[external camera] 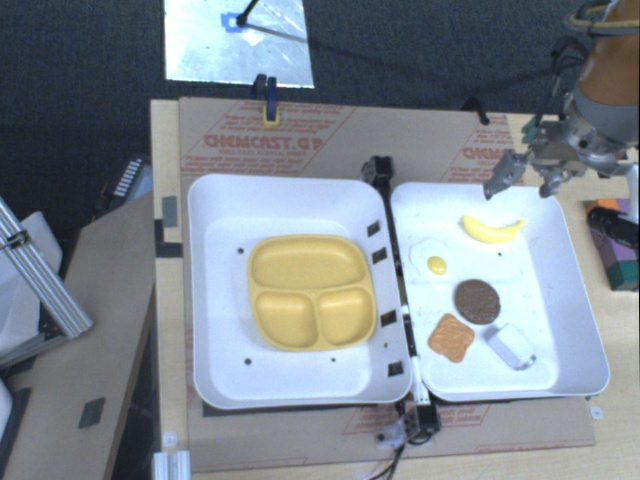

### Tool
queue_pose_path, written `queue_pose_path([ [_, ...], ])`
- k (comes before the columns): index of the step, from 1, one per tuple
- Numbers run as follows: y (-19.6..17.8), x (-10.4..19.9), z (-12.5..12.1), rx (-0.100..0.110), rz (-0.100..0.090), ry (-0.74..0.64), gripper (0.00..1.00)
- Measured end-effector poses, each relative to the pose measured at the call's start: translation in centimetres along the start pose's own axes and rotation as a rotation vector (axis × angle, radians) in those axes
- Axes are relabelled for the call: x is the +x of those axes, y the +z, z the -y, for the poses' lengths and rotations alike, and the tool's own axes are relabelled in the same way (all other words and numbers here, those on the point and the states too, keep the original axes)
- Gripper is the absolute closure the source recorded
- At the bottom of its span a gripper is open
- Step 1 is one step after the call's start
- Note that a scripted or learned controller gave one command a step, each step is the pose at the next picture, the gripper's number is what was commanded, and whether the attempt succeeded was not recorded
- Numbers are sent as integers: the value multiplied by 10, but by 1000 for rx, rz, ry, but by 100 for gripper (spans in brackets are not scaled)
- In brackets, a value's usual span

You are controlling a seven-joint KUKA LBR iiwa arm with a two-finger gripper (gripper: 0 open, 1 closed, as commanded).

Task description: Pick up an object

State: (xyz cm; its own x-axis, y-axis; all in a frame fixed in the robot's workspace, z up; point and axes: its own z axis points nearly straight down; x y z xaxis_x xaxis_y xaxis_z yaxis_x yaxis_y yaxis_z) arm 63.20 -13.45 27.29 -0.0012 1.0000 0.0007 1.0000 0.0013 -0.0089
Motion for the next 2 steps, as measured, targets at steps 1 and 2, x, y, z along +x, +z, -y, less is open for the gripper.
queue_pose_path([
  [1, -7, 0, -1, -10, 1, -2, 0],
  [2, 51, 1, 4, -10, 1, 0, 0],
])
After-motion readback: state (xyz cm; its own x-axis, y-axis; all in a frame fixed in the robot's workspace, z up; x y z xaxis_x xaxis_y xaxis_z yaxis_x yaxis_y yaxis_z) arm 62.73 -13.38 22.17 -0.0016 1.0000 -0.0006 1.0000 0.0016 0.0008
